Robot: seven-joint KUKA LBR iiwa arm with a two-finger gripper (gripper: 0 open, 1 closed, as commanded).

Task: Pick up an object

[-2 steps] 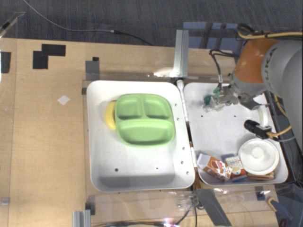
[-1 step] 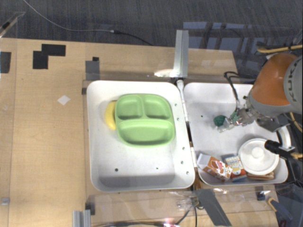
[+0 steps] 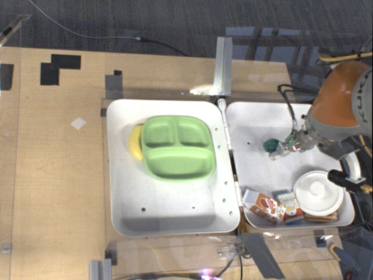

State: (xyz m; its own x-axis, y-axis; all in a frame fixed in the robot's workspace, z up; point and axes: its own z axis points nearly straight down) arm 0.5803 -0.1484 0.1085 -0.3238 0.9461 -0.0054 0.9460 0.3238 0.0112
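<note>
In the right bin [image 3: 256, 121], a small dark green object [image 3: 271, 145] lies on the white floor near the middle. My gripper [image 3: 282, 149] reaches in from the right and sits low, its tip right against the green object's right side. The view is too small to tell whether the object is between the gripper's tips or just beside them. The arm's orange band [image 3: 341, 98] hangs over the bin's right edge.
A white round bowl [image 3: 317, 192] and colourful snack packets [image 3: 274, 206] lie along the right bin's front. The left bin [image 3: 169, 212] holds a green divided plate [image 3: 176, 146] with a yellow object [image 3: 135, 143] partly under its left edge.
</note>
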